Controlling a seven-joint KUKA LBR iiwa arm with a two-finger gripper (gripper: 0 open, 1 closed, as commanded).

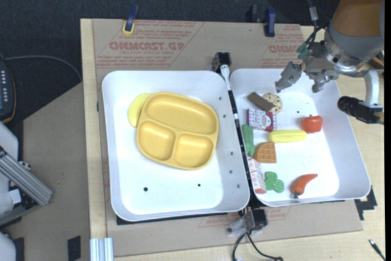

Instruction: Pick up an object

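My gripper (303,80) hangs open over the back of the right bin (348,156), its two grey fingers spread with nothing between them. Below and to its left lie a brown chocolate bar (260,100) and a cookie (274,102). Further forward I see a red-and-white carton (260,120), a red tomato (312,123), a yellow corn cob (288,137), a waffle (266,153), a green vegetable (247,139), a green broccoli-like piece (273,182) and a red chili pepper (303,183).
The left bin (122,174) holds a yellow divided plate (177,130) with a yellow banana (135,109) tucked under its left edge. A black clamp (222,62) sits between the bins at the back. A wrapped packet (256,176) lies along the right bin's left wall.
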